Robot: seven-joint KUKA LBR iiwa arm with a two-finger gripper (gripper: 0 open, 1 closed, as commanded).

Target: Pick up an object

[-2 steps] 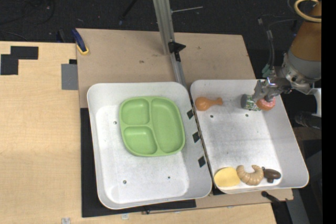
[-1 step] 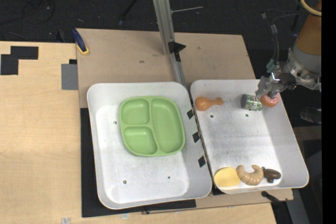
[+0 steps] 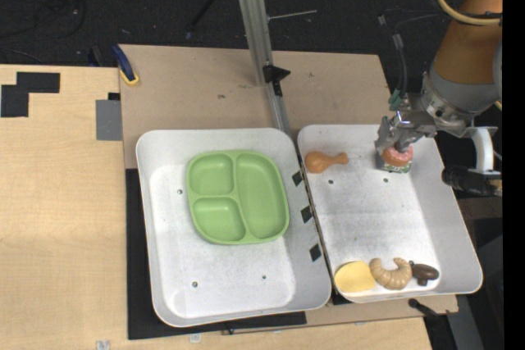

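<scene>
In the right bin, near its far right corner, a small pink and green object stands on the floor. My gripper is directly over it, its metal fingers down around the object's top. An orange chicken-drumstick toy lies at the bin's far left. At the near edge lie a yellow round piece, a tan curled toy and a dark brown piece.
The left bin holds a green three-compartment plate. An upright aluminium post rises behind the bins' junction. Black clips mark the divide between bins. The arm's body fills the far right.
</scene>
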